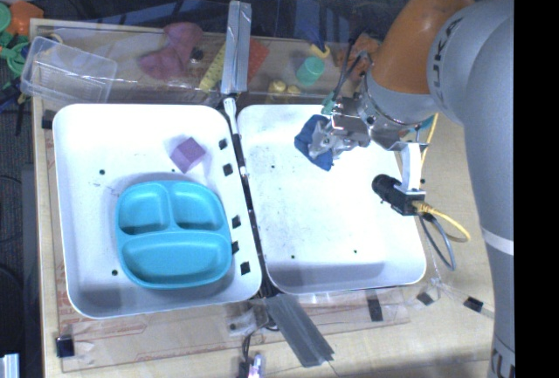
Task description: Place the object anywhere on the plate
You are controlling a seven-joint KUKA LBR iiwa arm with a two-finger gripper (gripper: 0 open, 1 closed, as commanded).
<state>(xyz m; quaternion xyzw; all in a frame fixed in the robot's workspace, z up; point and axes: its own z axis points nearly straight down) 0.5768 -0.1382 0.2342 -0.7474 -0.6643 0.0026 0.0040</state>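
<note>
The gripper [330, 138] is hanging over the far part of the right bin [288, 267], and a blue object [313, 146] is sitting right at its fingertips, but whether the fingers are gripping it or merely touching it I cannot tell. The blue plate [173, 232] is lying in the near part of the left bin [70, 193], well apart from that object, with a small purple block [187, 153] just beyond its far edge. As I judge it, the placing is not yet happening: the object is needing a carry leftward across the divider and a set-down on the plate
</note>
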